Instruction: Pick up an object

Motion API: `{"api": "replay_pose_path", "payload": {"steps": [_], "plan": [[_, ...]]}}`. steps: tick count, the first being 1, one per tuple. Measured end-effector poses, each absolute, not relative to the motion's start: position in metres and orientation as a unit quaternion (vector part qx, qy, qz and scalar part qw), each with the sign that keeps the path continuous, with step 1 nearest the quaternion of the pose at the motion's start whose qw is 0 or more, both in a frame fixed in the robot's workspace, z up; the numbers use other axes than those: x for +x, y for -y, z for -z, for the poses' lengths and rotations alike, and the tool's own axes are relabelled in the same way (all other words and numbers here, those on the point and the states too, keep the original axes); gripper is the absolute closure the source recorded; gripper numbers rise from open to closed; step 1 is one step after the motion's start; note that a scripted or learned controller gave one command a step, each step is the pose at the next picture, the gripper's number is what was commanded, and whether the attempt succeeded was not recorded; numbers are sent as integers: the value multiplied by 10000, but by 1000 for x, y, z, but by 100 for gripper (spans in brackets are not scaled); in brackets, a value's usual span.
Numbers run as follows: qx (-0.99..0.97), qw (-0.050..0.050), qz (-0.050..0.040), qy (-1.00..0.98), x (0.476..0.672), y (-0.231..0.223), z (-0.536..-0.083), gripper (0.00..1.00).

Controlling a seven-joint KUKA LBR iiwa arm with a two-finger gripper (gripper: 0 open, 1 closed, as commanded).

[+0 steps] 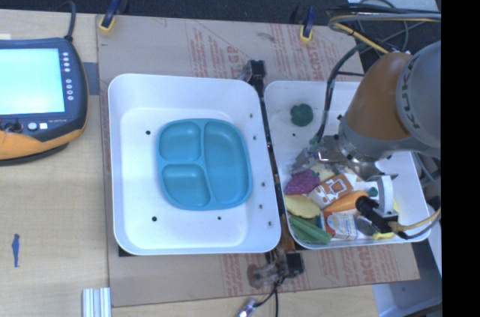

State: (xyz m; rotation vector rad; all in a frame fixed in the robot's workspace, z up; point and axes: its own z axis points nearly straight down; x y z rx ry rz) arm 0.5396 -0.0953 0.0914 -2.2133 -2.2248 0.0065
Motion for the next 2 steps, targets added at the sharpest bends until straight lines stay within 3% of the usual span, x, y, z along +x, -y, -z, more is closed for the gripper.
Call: {"api": "replay_pose_path", "payload": {"steps": [1, 2], "plan": [[-7058, 13, -12, 7084, 578, 98, -92, 0], [-7055, 9, -8, 7087, 656, 108, -93, 0]]}}
